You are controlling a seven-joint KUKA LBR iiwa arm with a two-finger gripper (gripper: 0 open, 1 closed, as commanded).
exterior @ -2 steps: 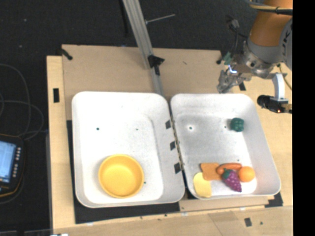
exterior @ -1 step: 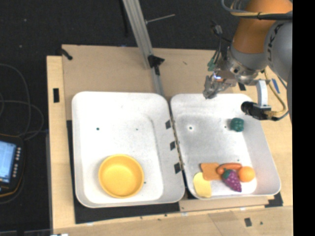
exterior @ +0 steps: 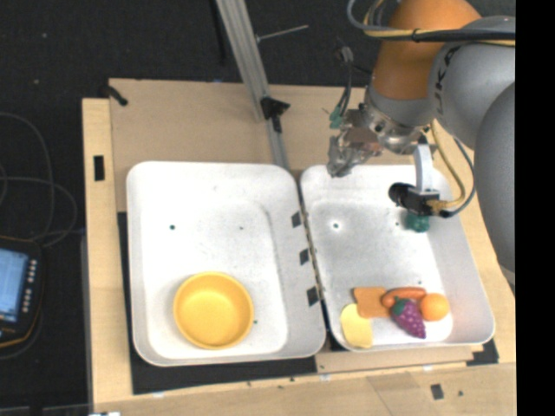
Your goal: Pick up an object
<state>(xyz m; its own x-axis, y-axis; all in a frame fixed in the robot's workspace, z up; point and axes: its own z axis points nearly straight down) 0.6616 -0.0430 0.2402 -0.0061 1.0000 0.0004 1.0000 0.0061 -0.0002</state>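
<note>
My gripper [exterior: 340,165] hangs over the far left corner of the right bin [exterior: 381,232], below the orange wrist band. Nothing shows between its fingers. A cluster of toy food lies at the near end of the right bin: a purple grape bunch [exterior: 409,317], an orange ball [exterior: 434,307], a carrot-like piece [exterior: 404,295], an orange flat piece [exterior: 368,302] and a pale yellow piece [exterior: 355,327]. A yellow bowl [exterior: 213,309] sits in the near part of the left bin [exterior: 217,206]. The gripper is far from all of these.
A slanted metal pole [exterior: 247,55] rises behind the bins. A black and teal fitting [exterior: 416,206] with cables hangs from the arm over the right bin's far right side. A tablet-like screen [exterior: 13,289] lies off the bench at left.
</note>
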